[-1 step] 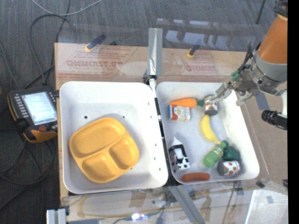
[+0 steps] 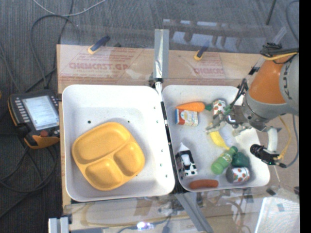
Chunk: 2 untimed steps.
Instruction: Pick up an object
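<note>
1. The banana (image 2: 218, 140), small and yellow, lies in the right bin (image 2: 170, 130), a little right of its middle, its long axis slanting from upper left toward the lower right corner.
2. The gripper (image 2: 219, 122) hangs just above the banana's upper end, reaching in from the bin's right edge; the banana runs away from it toward the near edge. Judged from this, the banana is the closest target and a short drop would meet it.
3. Whether the gripper is spread or closed cannot be told; nothing is seen pinched in it.
4. Close by: a spotted ball (image 2: 219, 106) just beyond the gripper, a carrot (image 2: 192, 106) and a carton (image 2: 187, 117) toward the bin's far left.
5. Nearer the front edge: a green bottle (image 2: 224, 160), a can (image 2: 238, 174), a sausage (image 2: 203, 183) and a cow-patterned carton (image 2: 185, 162).
6. The left bin (image 2: 77, 101) holds a yellow tray (image 2: 108, 155).
</note>
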Tool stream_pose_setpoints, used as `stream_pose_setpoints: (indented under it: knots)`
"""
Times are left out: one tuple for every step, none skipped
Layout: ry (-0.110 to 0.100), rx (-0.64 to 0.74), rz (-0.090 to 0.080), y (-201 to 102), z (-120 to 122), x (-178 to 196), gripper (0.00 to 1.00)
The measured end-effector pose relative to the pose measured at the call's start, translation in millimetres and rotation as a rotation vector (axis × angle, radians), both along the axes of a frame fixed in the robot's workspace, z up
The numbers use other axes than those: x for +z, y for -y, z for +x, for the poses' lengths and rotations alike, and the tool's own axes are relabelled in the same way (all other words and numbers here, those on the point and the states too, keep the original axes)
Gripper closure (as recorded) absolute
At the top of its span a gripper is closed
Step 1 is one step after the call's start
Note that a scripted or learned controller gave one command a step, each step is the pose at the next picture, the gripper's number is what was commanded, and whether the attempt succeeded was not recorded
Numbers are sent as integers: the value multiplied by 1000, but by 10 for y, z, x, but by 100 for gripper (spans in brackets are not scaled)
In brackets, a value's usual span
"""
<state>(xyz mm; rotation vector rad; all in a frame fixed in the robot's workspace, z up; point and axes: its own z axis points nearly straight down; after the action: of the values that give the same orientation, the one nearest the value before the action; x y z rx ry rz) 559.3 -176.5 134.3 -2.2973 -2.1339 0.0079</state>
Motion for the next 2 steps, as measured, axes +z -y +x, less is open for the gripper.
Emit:
stream_pose_setpoints:
  knots:
    - [19, 46, -3, 111, -591, -450, 0]
    - [21, 63, -8, -200, 190, -453, 0]
